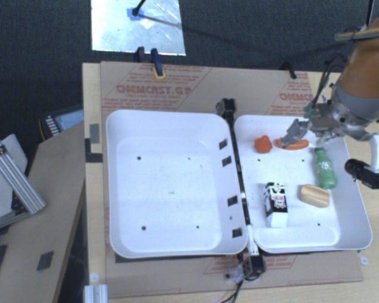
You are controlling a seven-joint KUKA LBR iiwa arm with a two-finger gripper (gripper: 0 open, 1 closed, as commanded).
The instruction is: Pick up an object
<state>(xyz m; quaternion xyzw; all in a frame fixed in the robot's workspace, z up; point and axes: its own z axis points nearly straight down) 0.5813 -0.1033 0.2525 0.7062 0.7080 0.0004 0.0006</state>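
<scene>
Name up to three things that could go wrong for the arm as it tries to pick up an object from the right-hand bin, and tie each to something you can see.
1. The gripper hangs over the thin orange piece, which lies flat and may slip out.
2. The orange ball sits close beside it and could get knocked away.
3. The green bottle lies under the wrist and may get bumped.

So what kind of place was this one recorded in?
Most likely a robotics lab test bench, not a home or shop. Two shallow white bins sit side by side on a Chemcast-printed board, holding toy items like a green bottle, with the arm's claw over them.
</scene>
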